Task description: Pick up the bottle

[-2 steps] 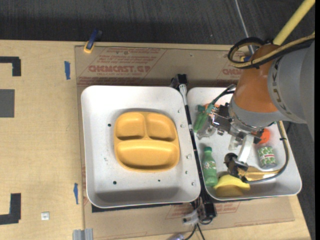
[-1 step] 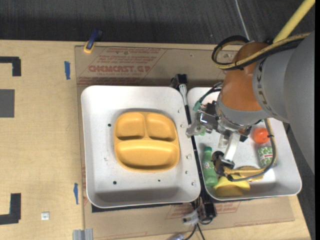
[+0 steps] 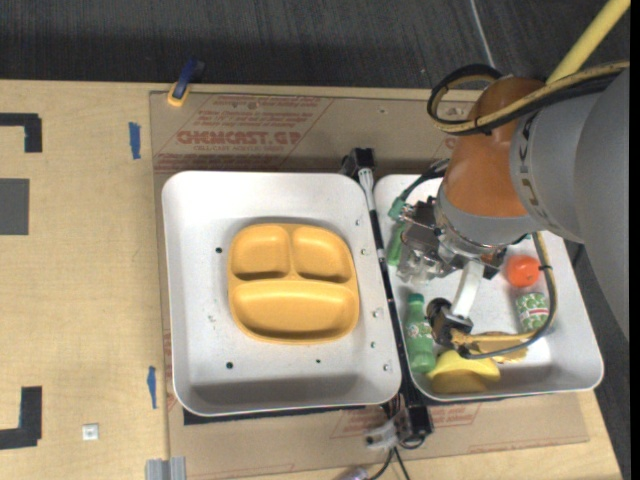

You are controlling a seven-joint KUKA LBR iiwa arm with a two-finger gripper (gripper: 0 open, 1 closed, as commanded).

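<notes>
Covering much of the right bin [image 3: 585, 358], the grey arm hides the fingers [image 3: 432, 258] too well to tell whether they are spread or closed. Just below them lies the green bottle [image 3: 418, 330], lengthwise along the bin's left wall, beside a yellow object [image 3: 465, 370], an orange ball [image 3: 522, 270] and a green can [image 3: 533, 311]. On the worktop's left bin [image 3: 190, 268] sits a yellow divided tray [image 3: 293, 279]

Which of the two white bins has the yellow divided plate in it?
The left bin holds the yellow plate. The right bin holds small items instead, such as the green bottle.
</notes>
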